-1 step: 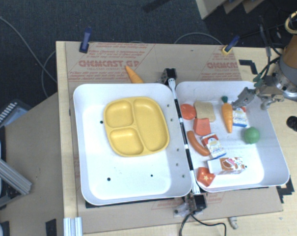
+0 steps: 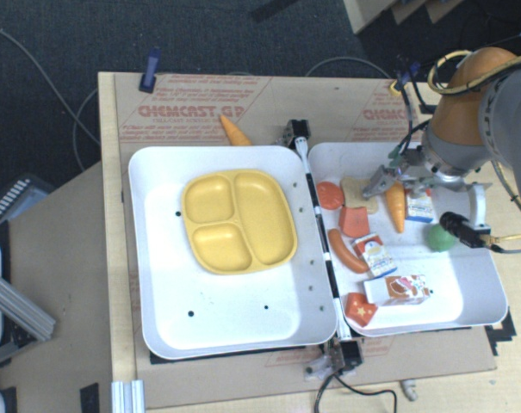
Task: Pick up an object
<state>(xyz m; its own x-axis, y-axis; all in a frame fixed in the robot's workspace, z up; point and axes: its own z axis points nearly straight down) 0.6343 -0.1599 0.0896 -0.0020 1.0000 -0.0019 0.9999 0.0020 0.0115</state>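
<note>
My gripper [image 2: 399, 177] hangs over the back of the right bin [image 2: 493, 286], below the grey arm's orange band [image 2: 468, 101]. Just beneath it an orange carrot [image 2: 396, 208] lies lengthwise, its top end touching or hidden by the gripper. A small blue and white box [image 2: 420, 208] sits right of the carrot. A red round slice [image 2: 331, 195], a salmon-pink block [image 2: 355, 222], a sausage [image 2: 346, 252], two small cartons [image 2: 376, 255] [image 2: 399, 289], a red piece [image 2: 361, 310] and a green ball [image 2: 441, 238] also lie in this bin.
The left bin [image 2: 157, 256] holds a yellow divided plate [image 2: 238, 220]. Another orange carrot-like piece [image 2: 234, 132] lies on the cardboard behind the bins. A black clamp [image 2: 298, 132] sits at the bins' shared back edge. Cables [image 2: 493, 243] run along the right.
</note>
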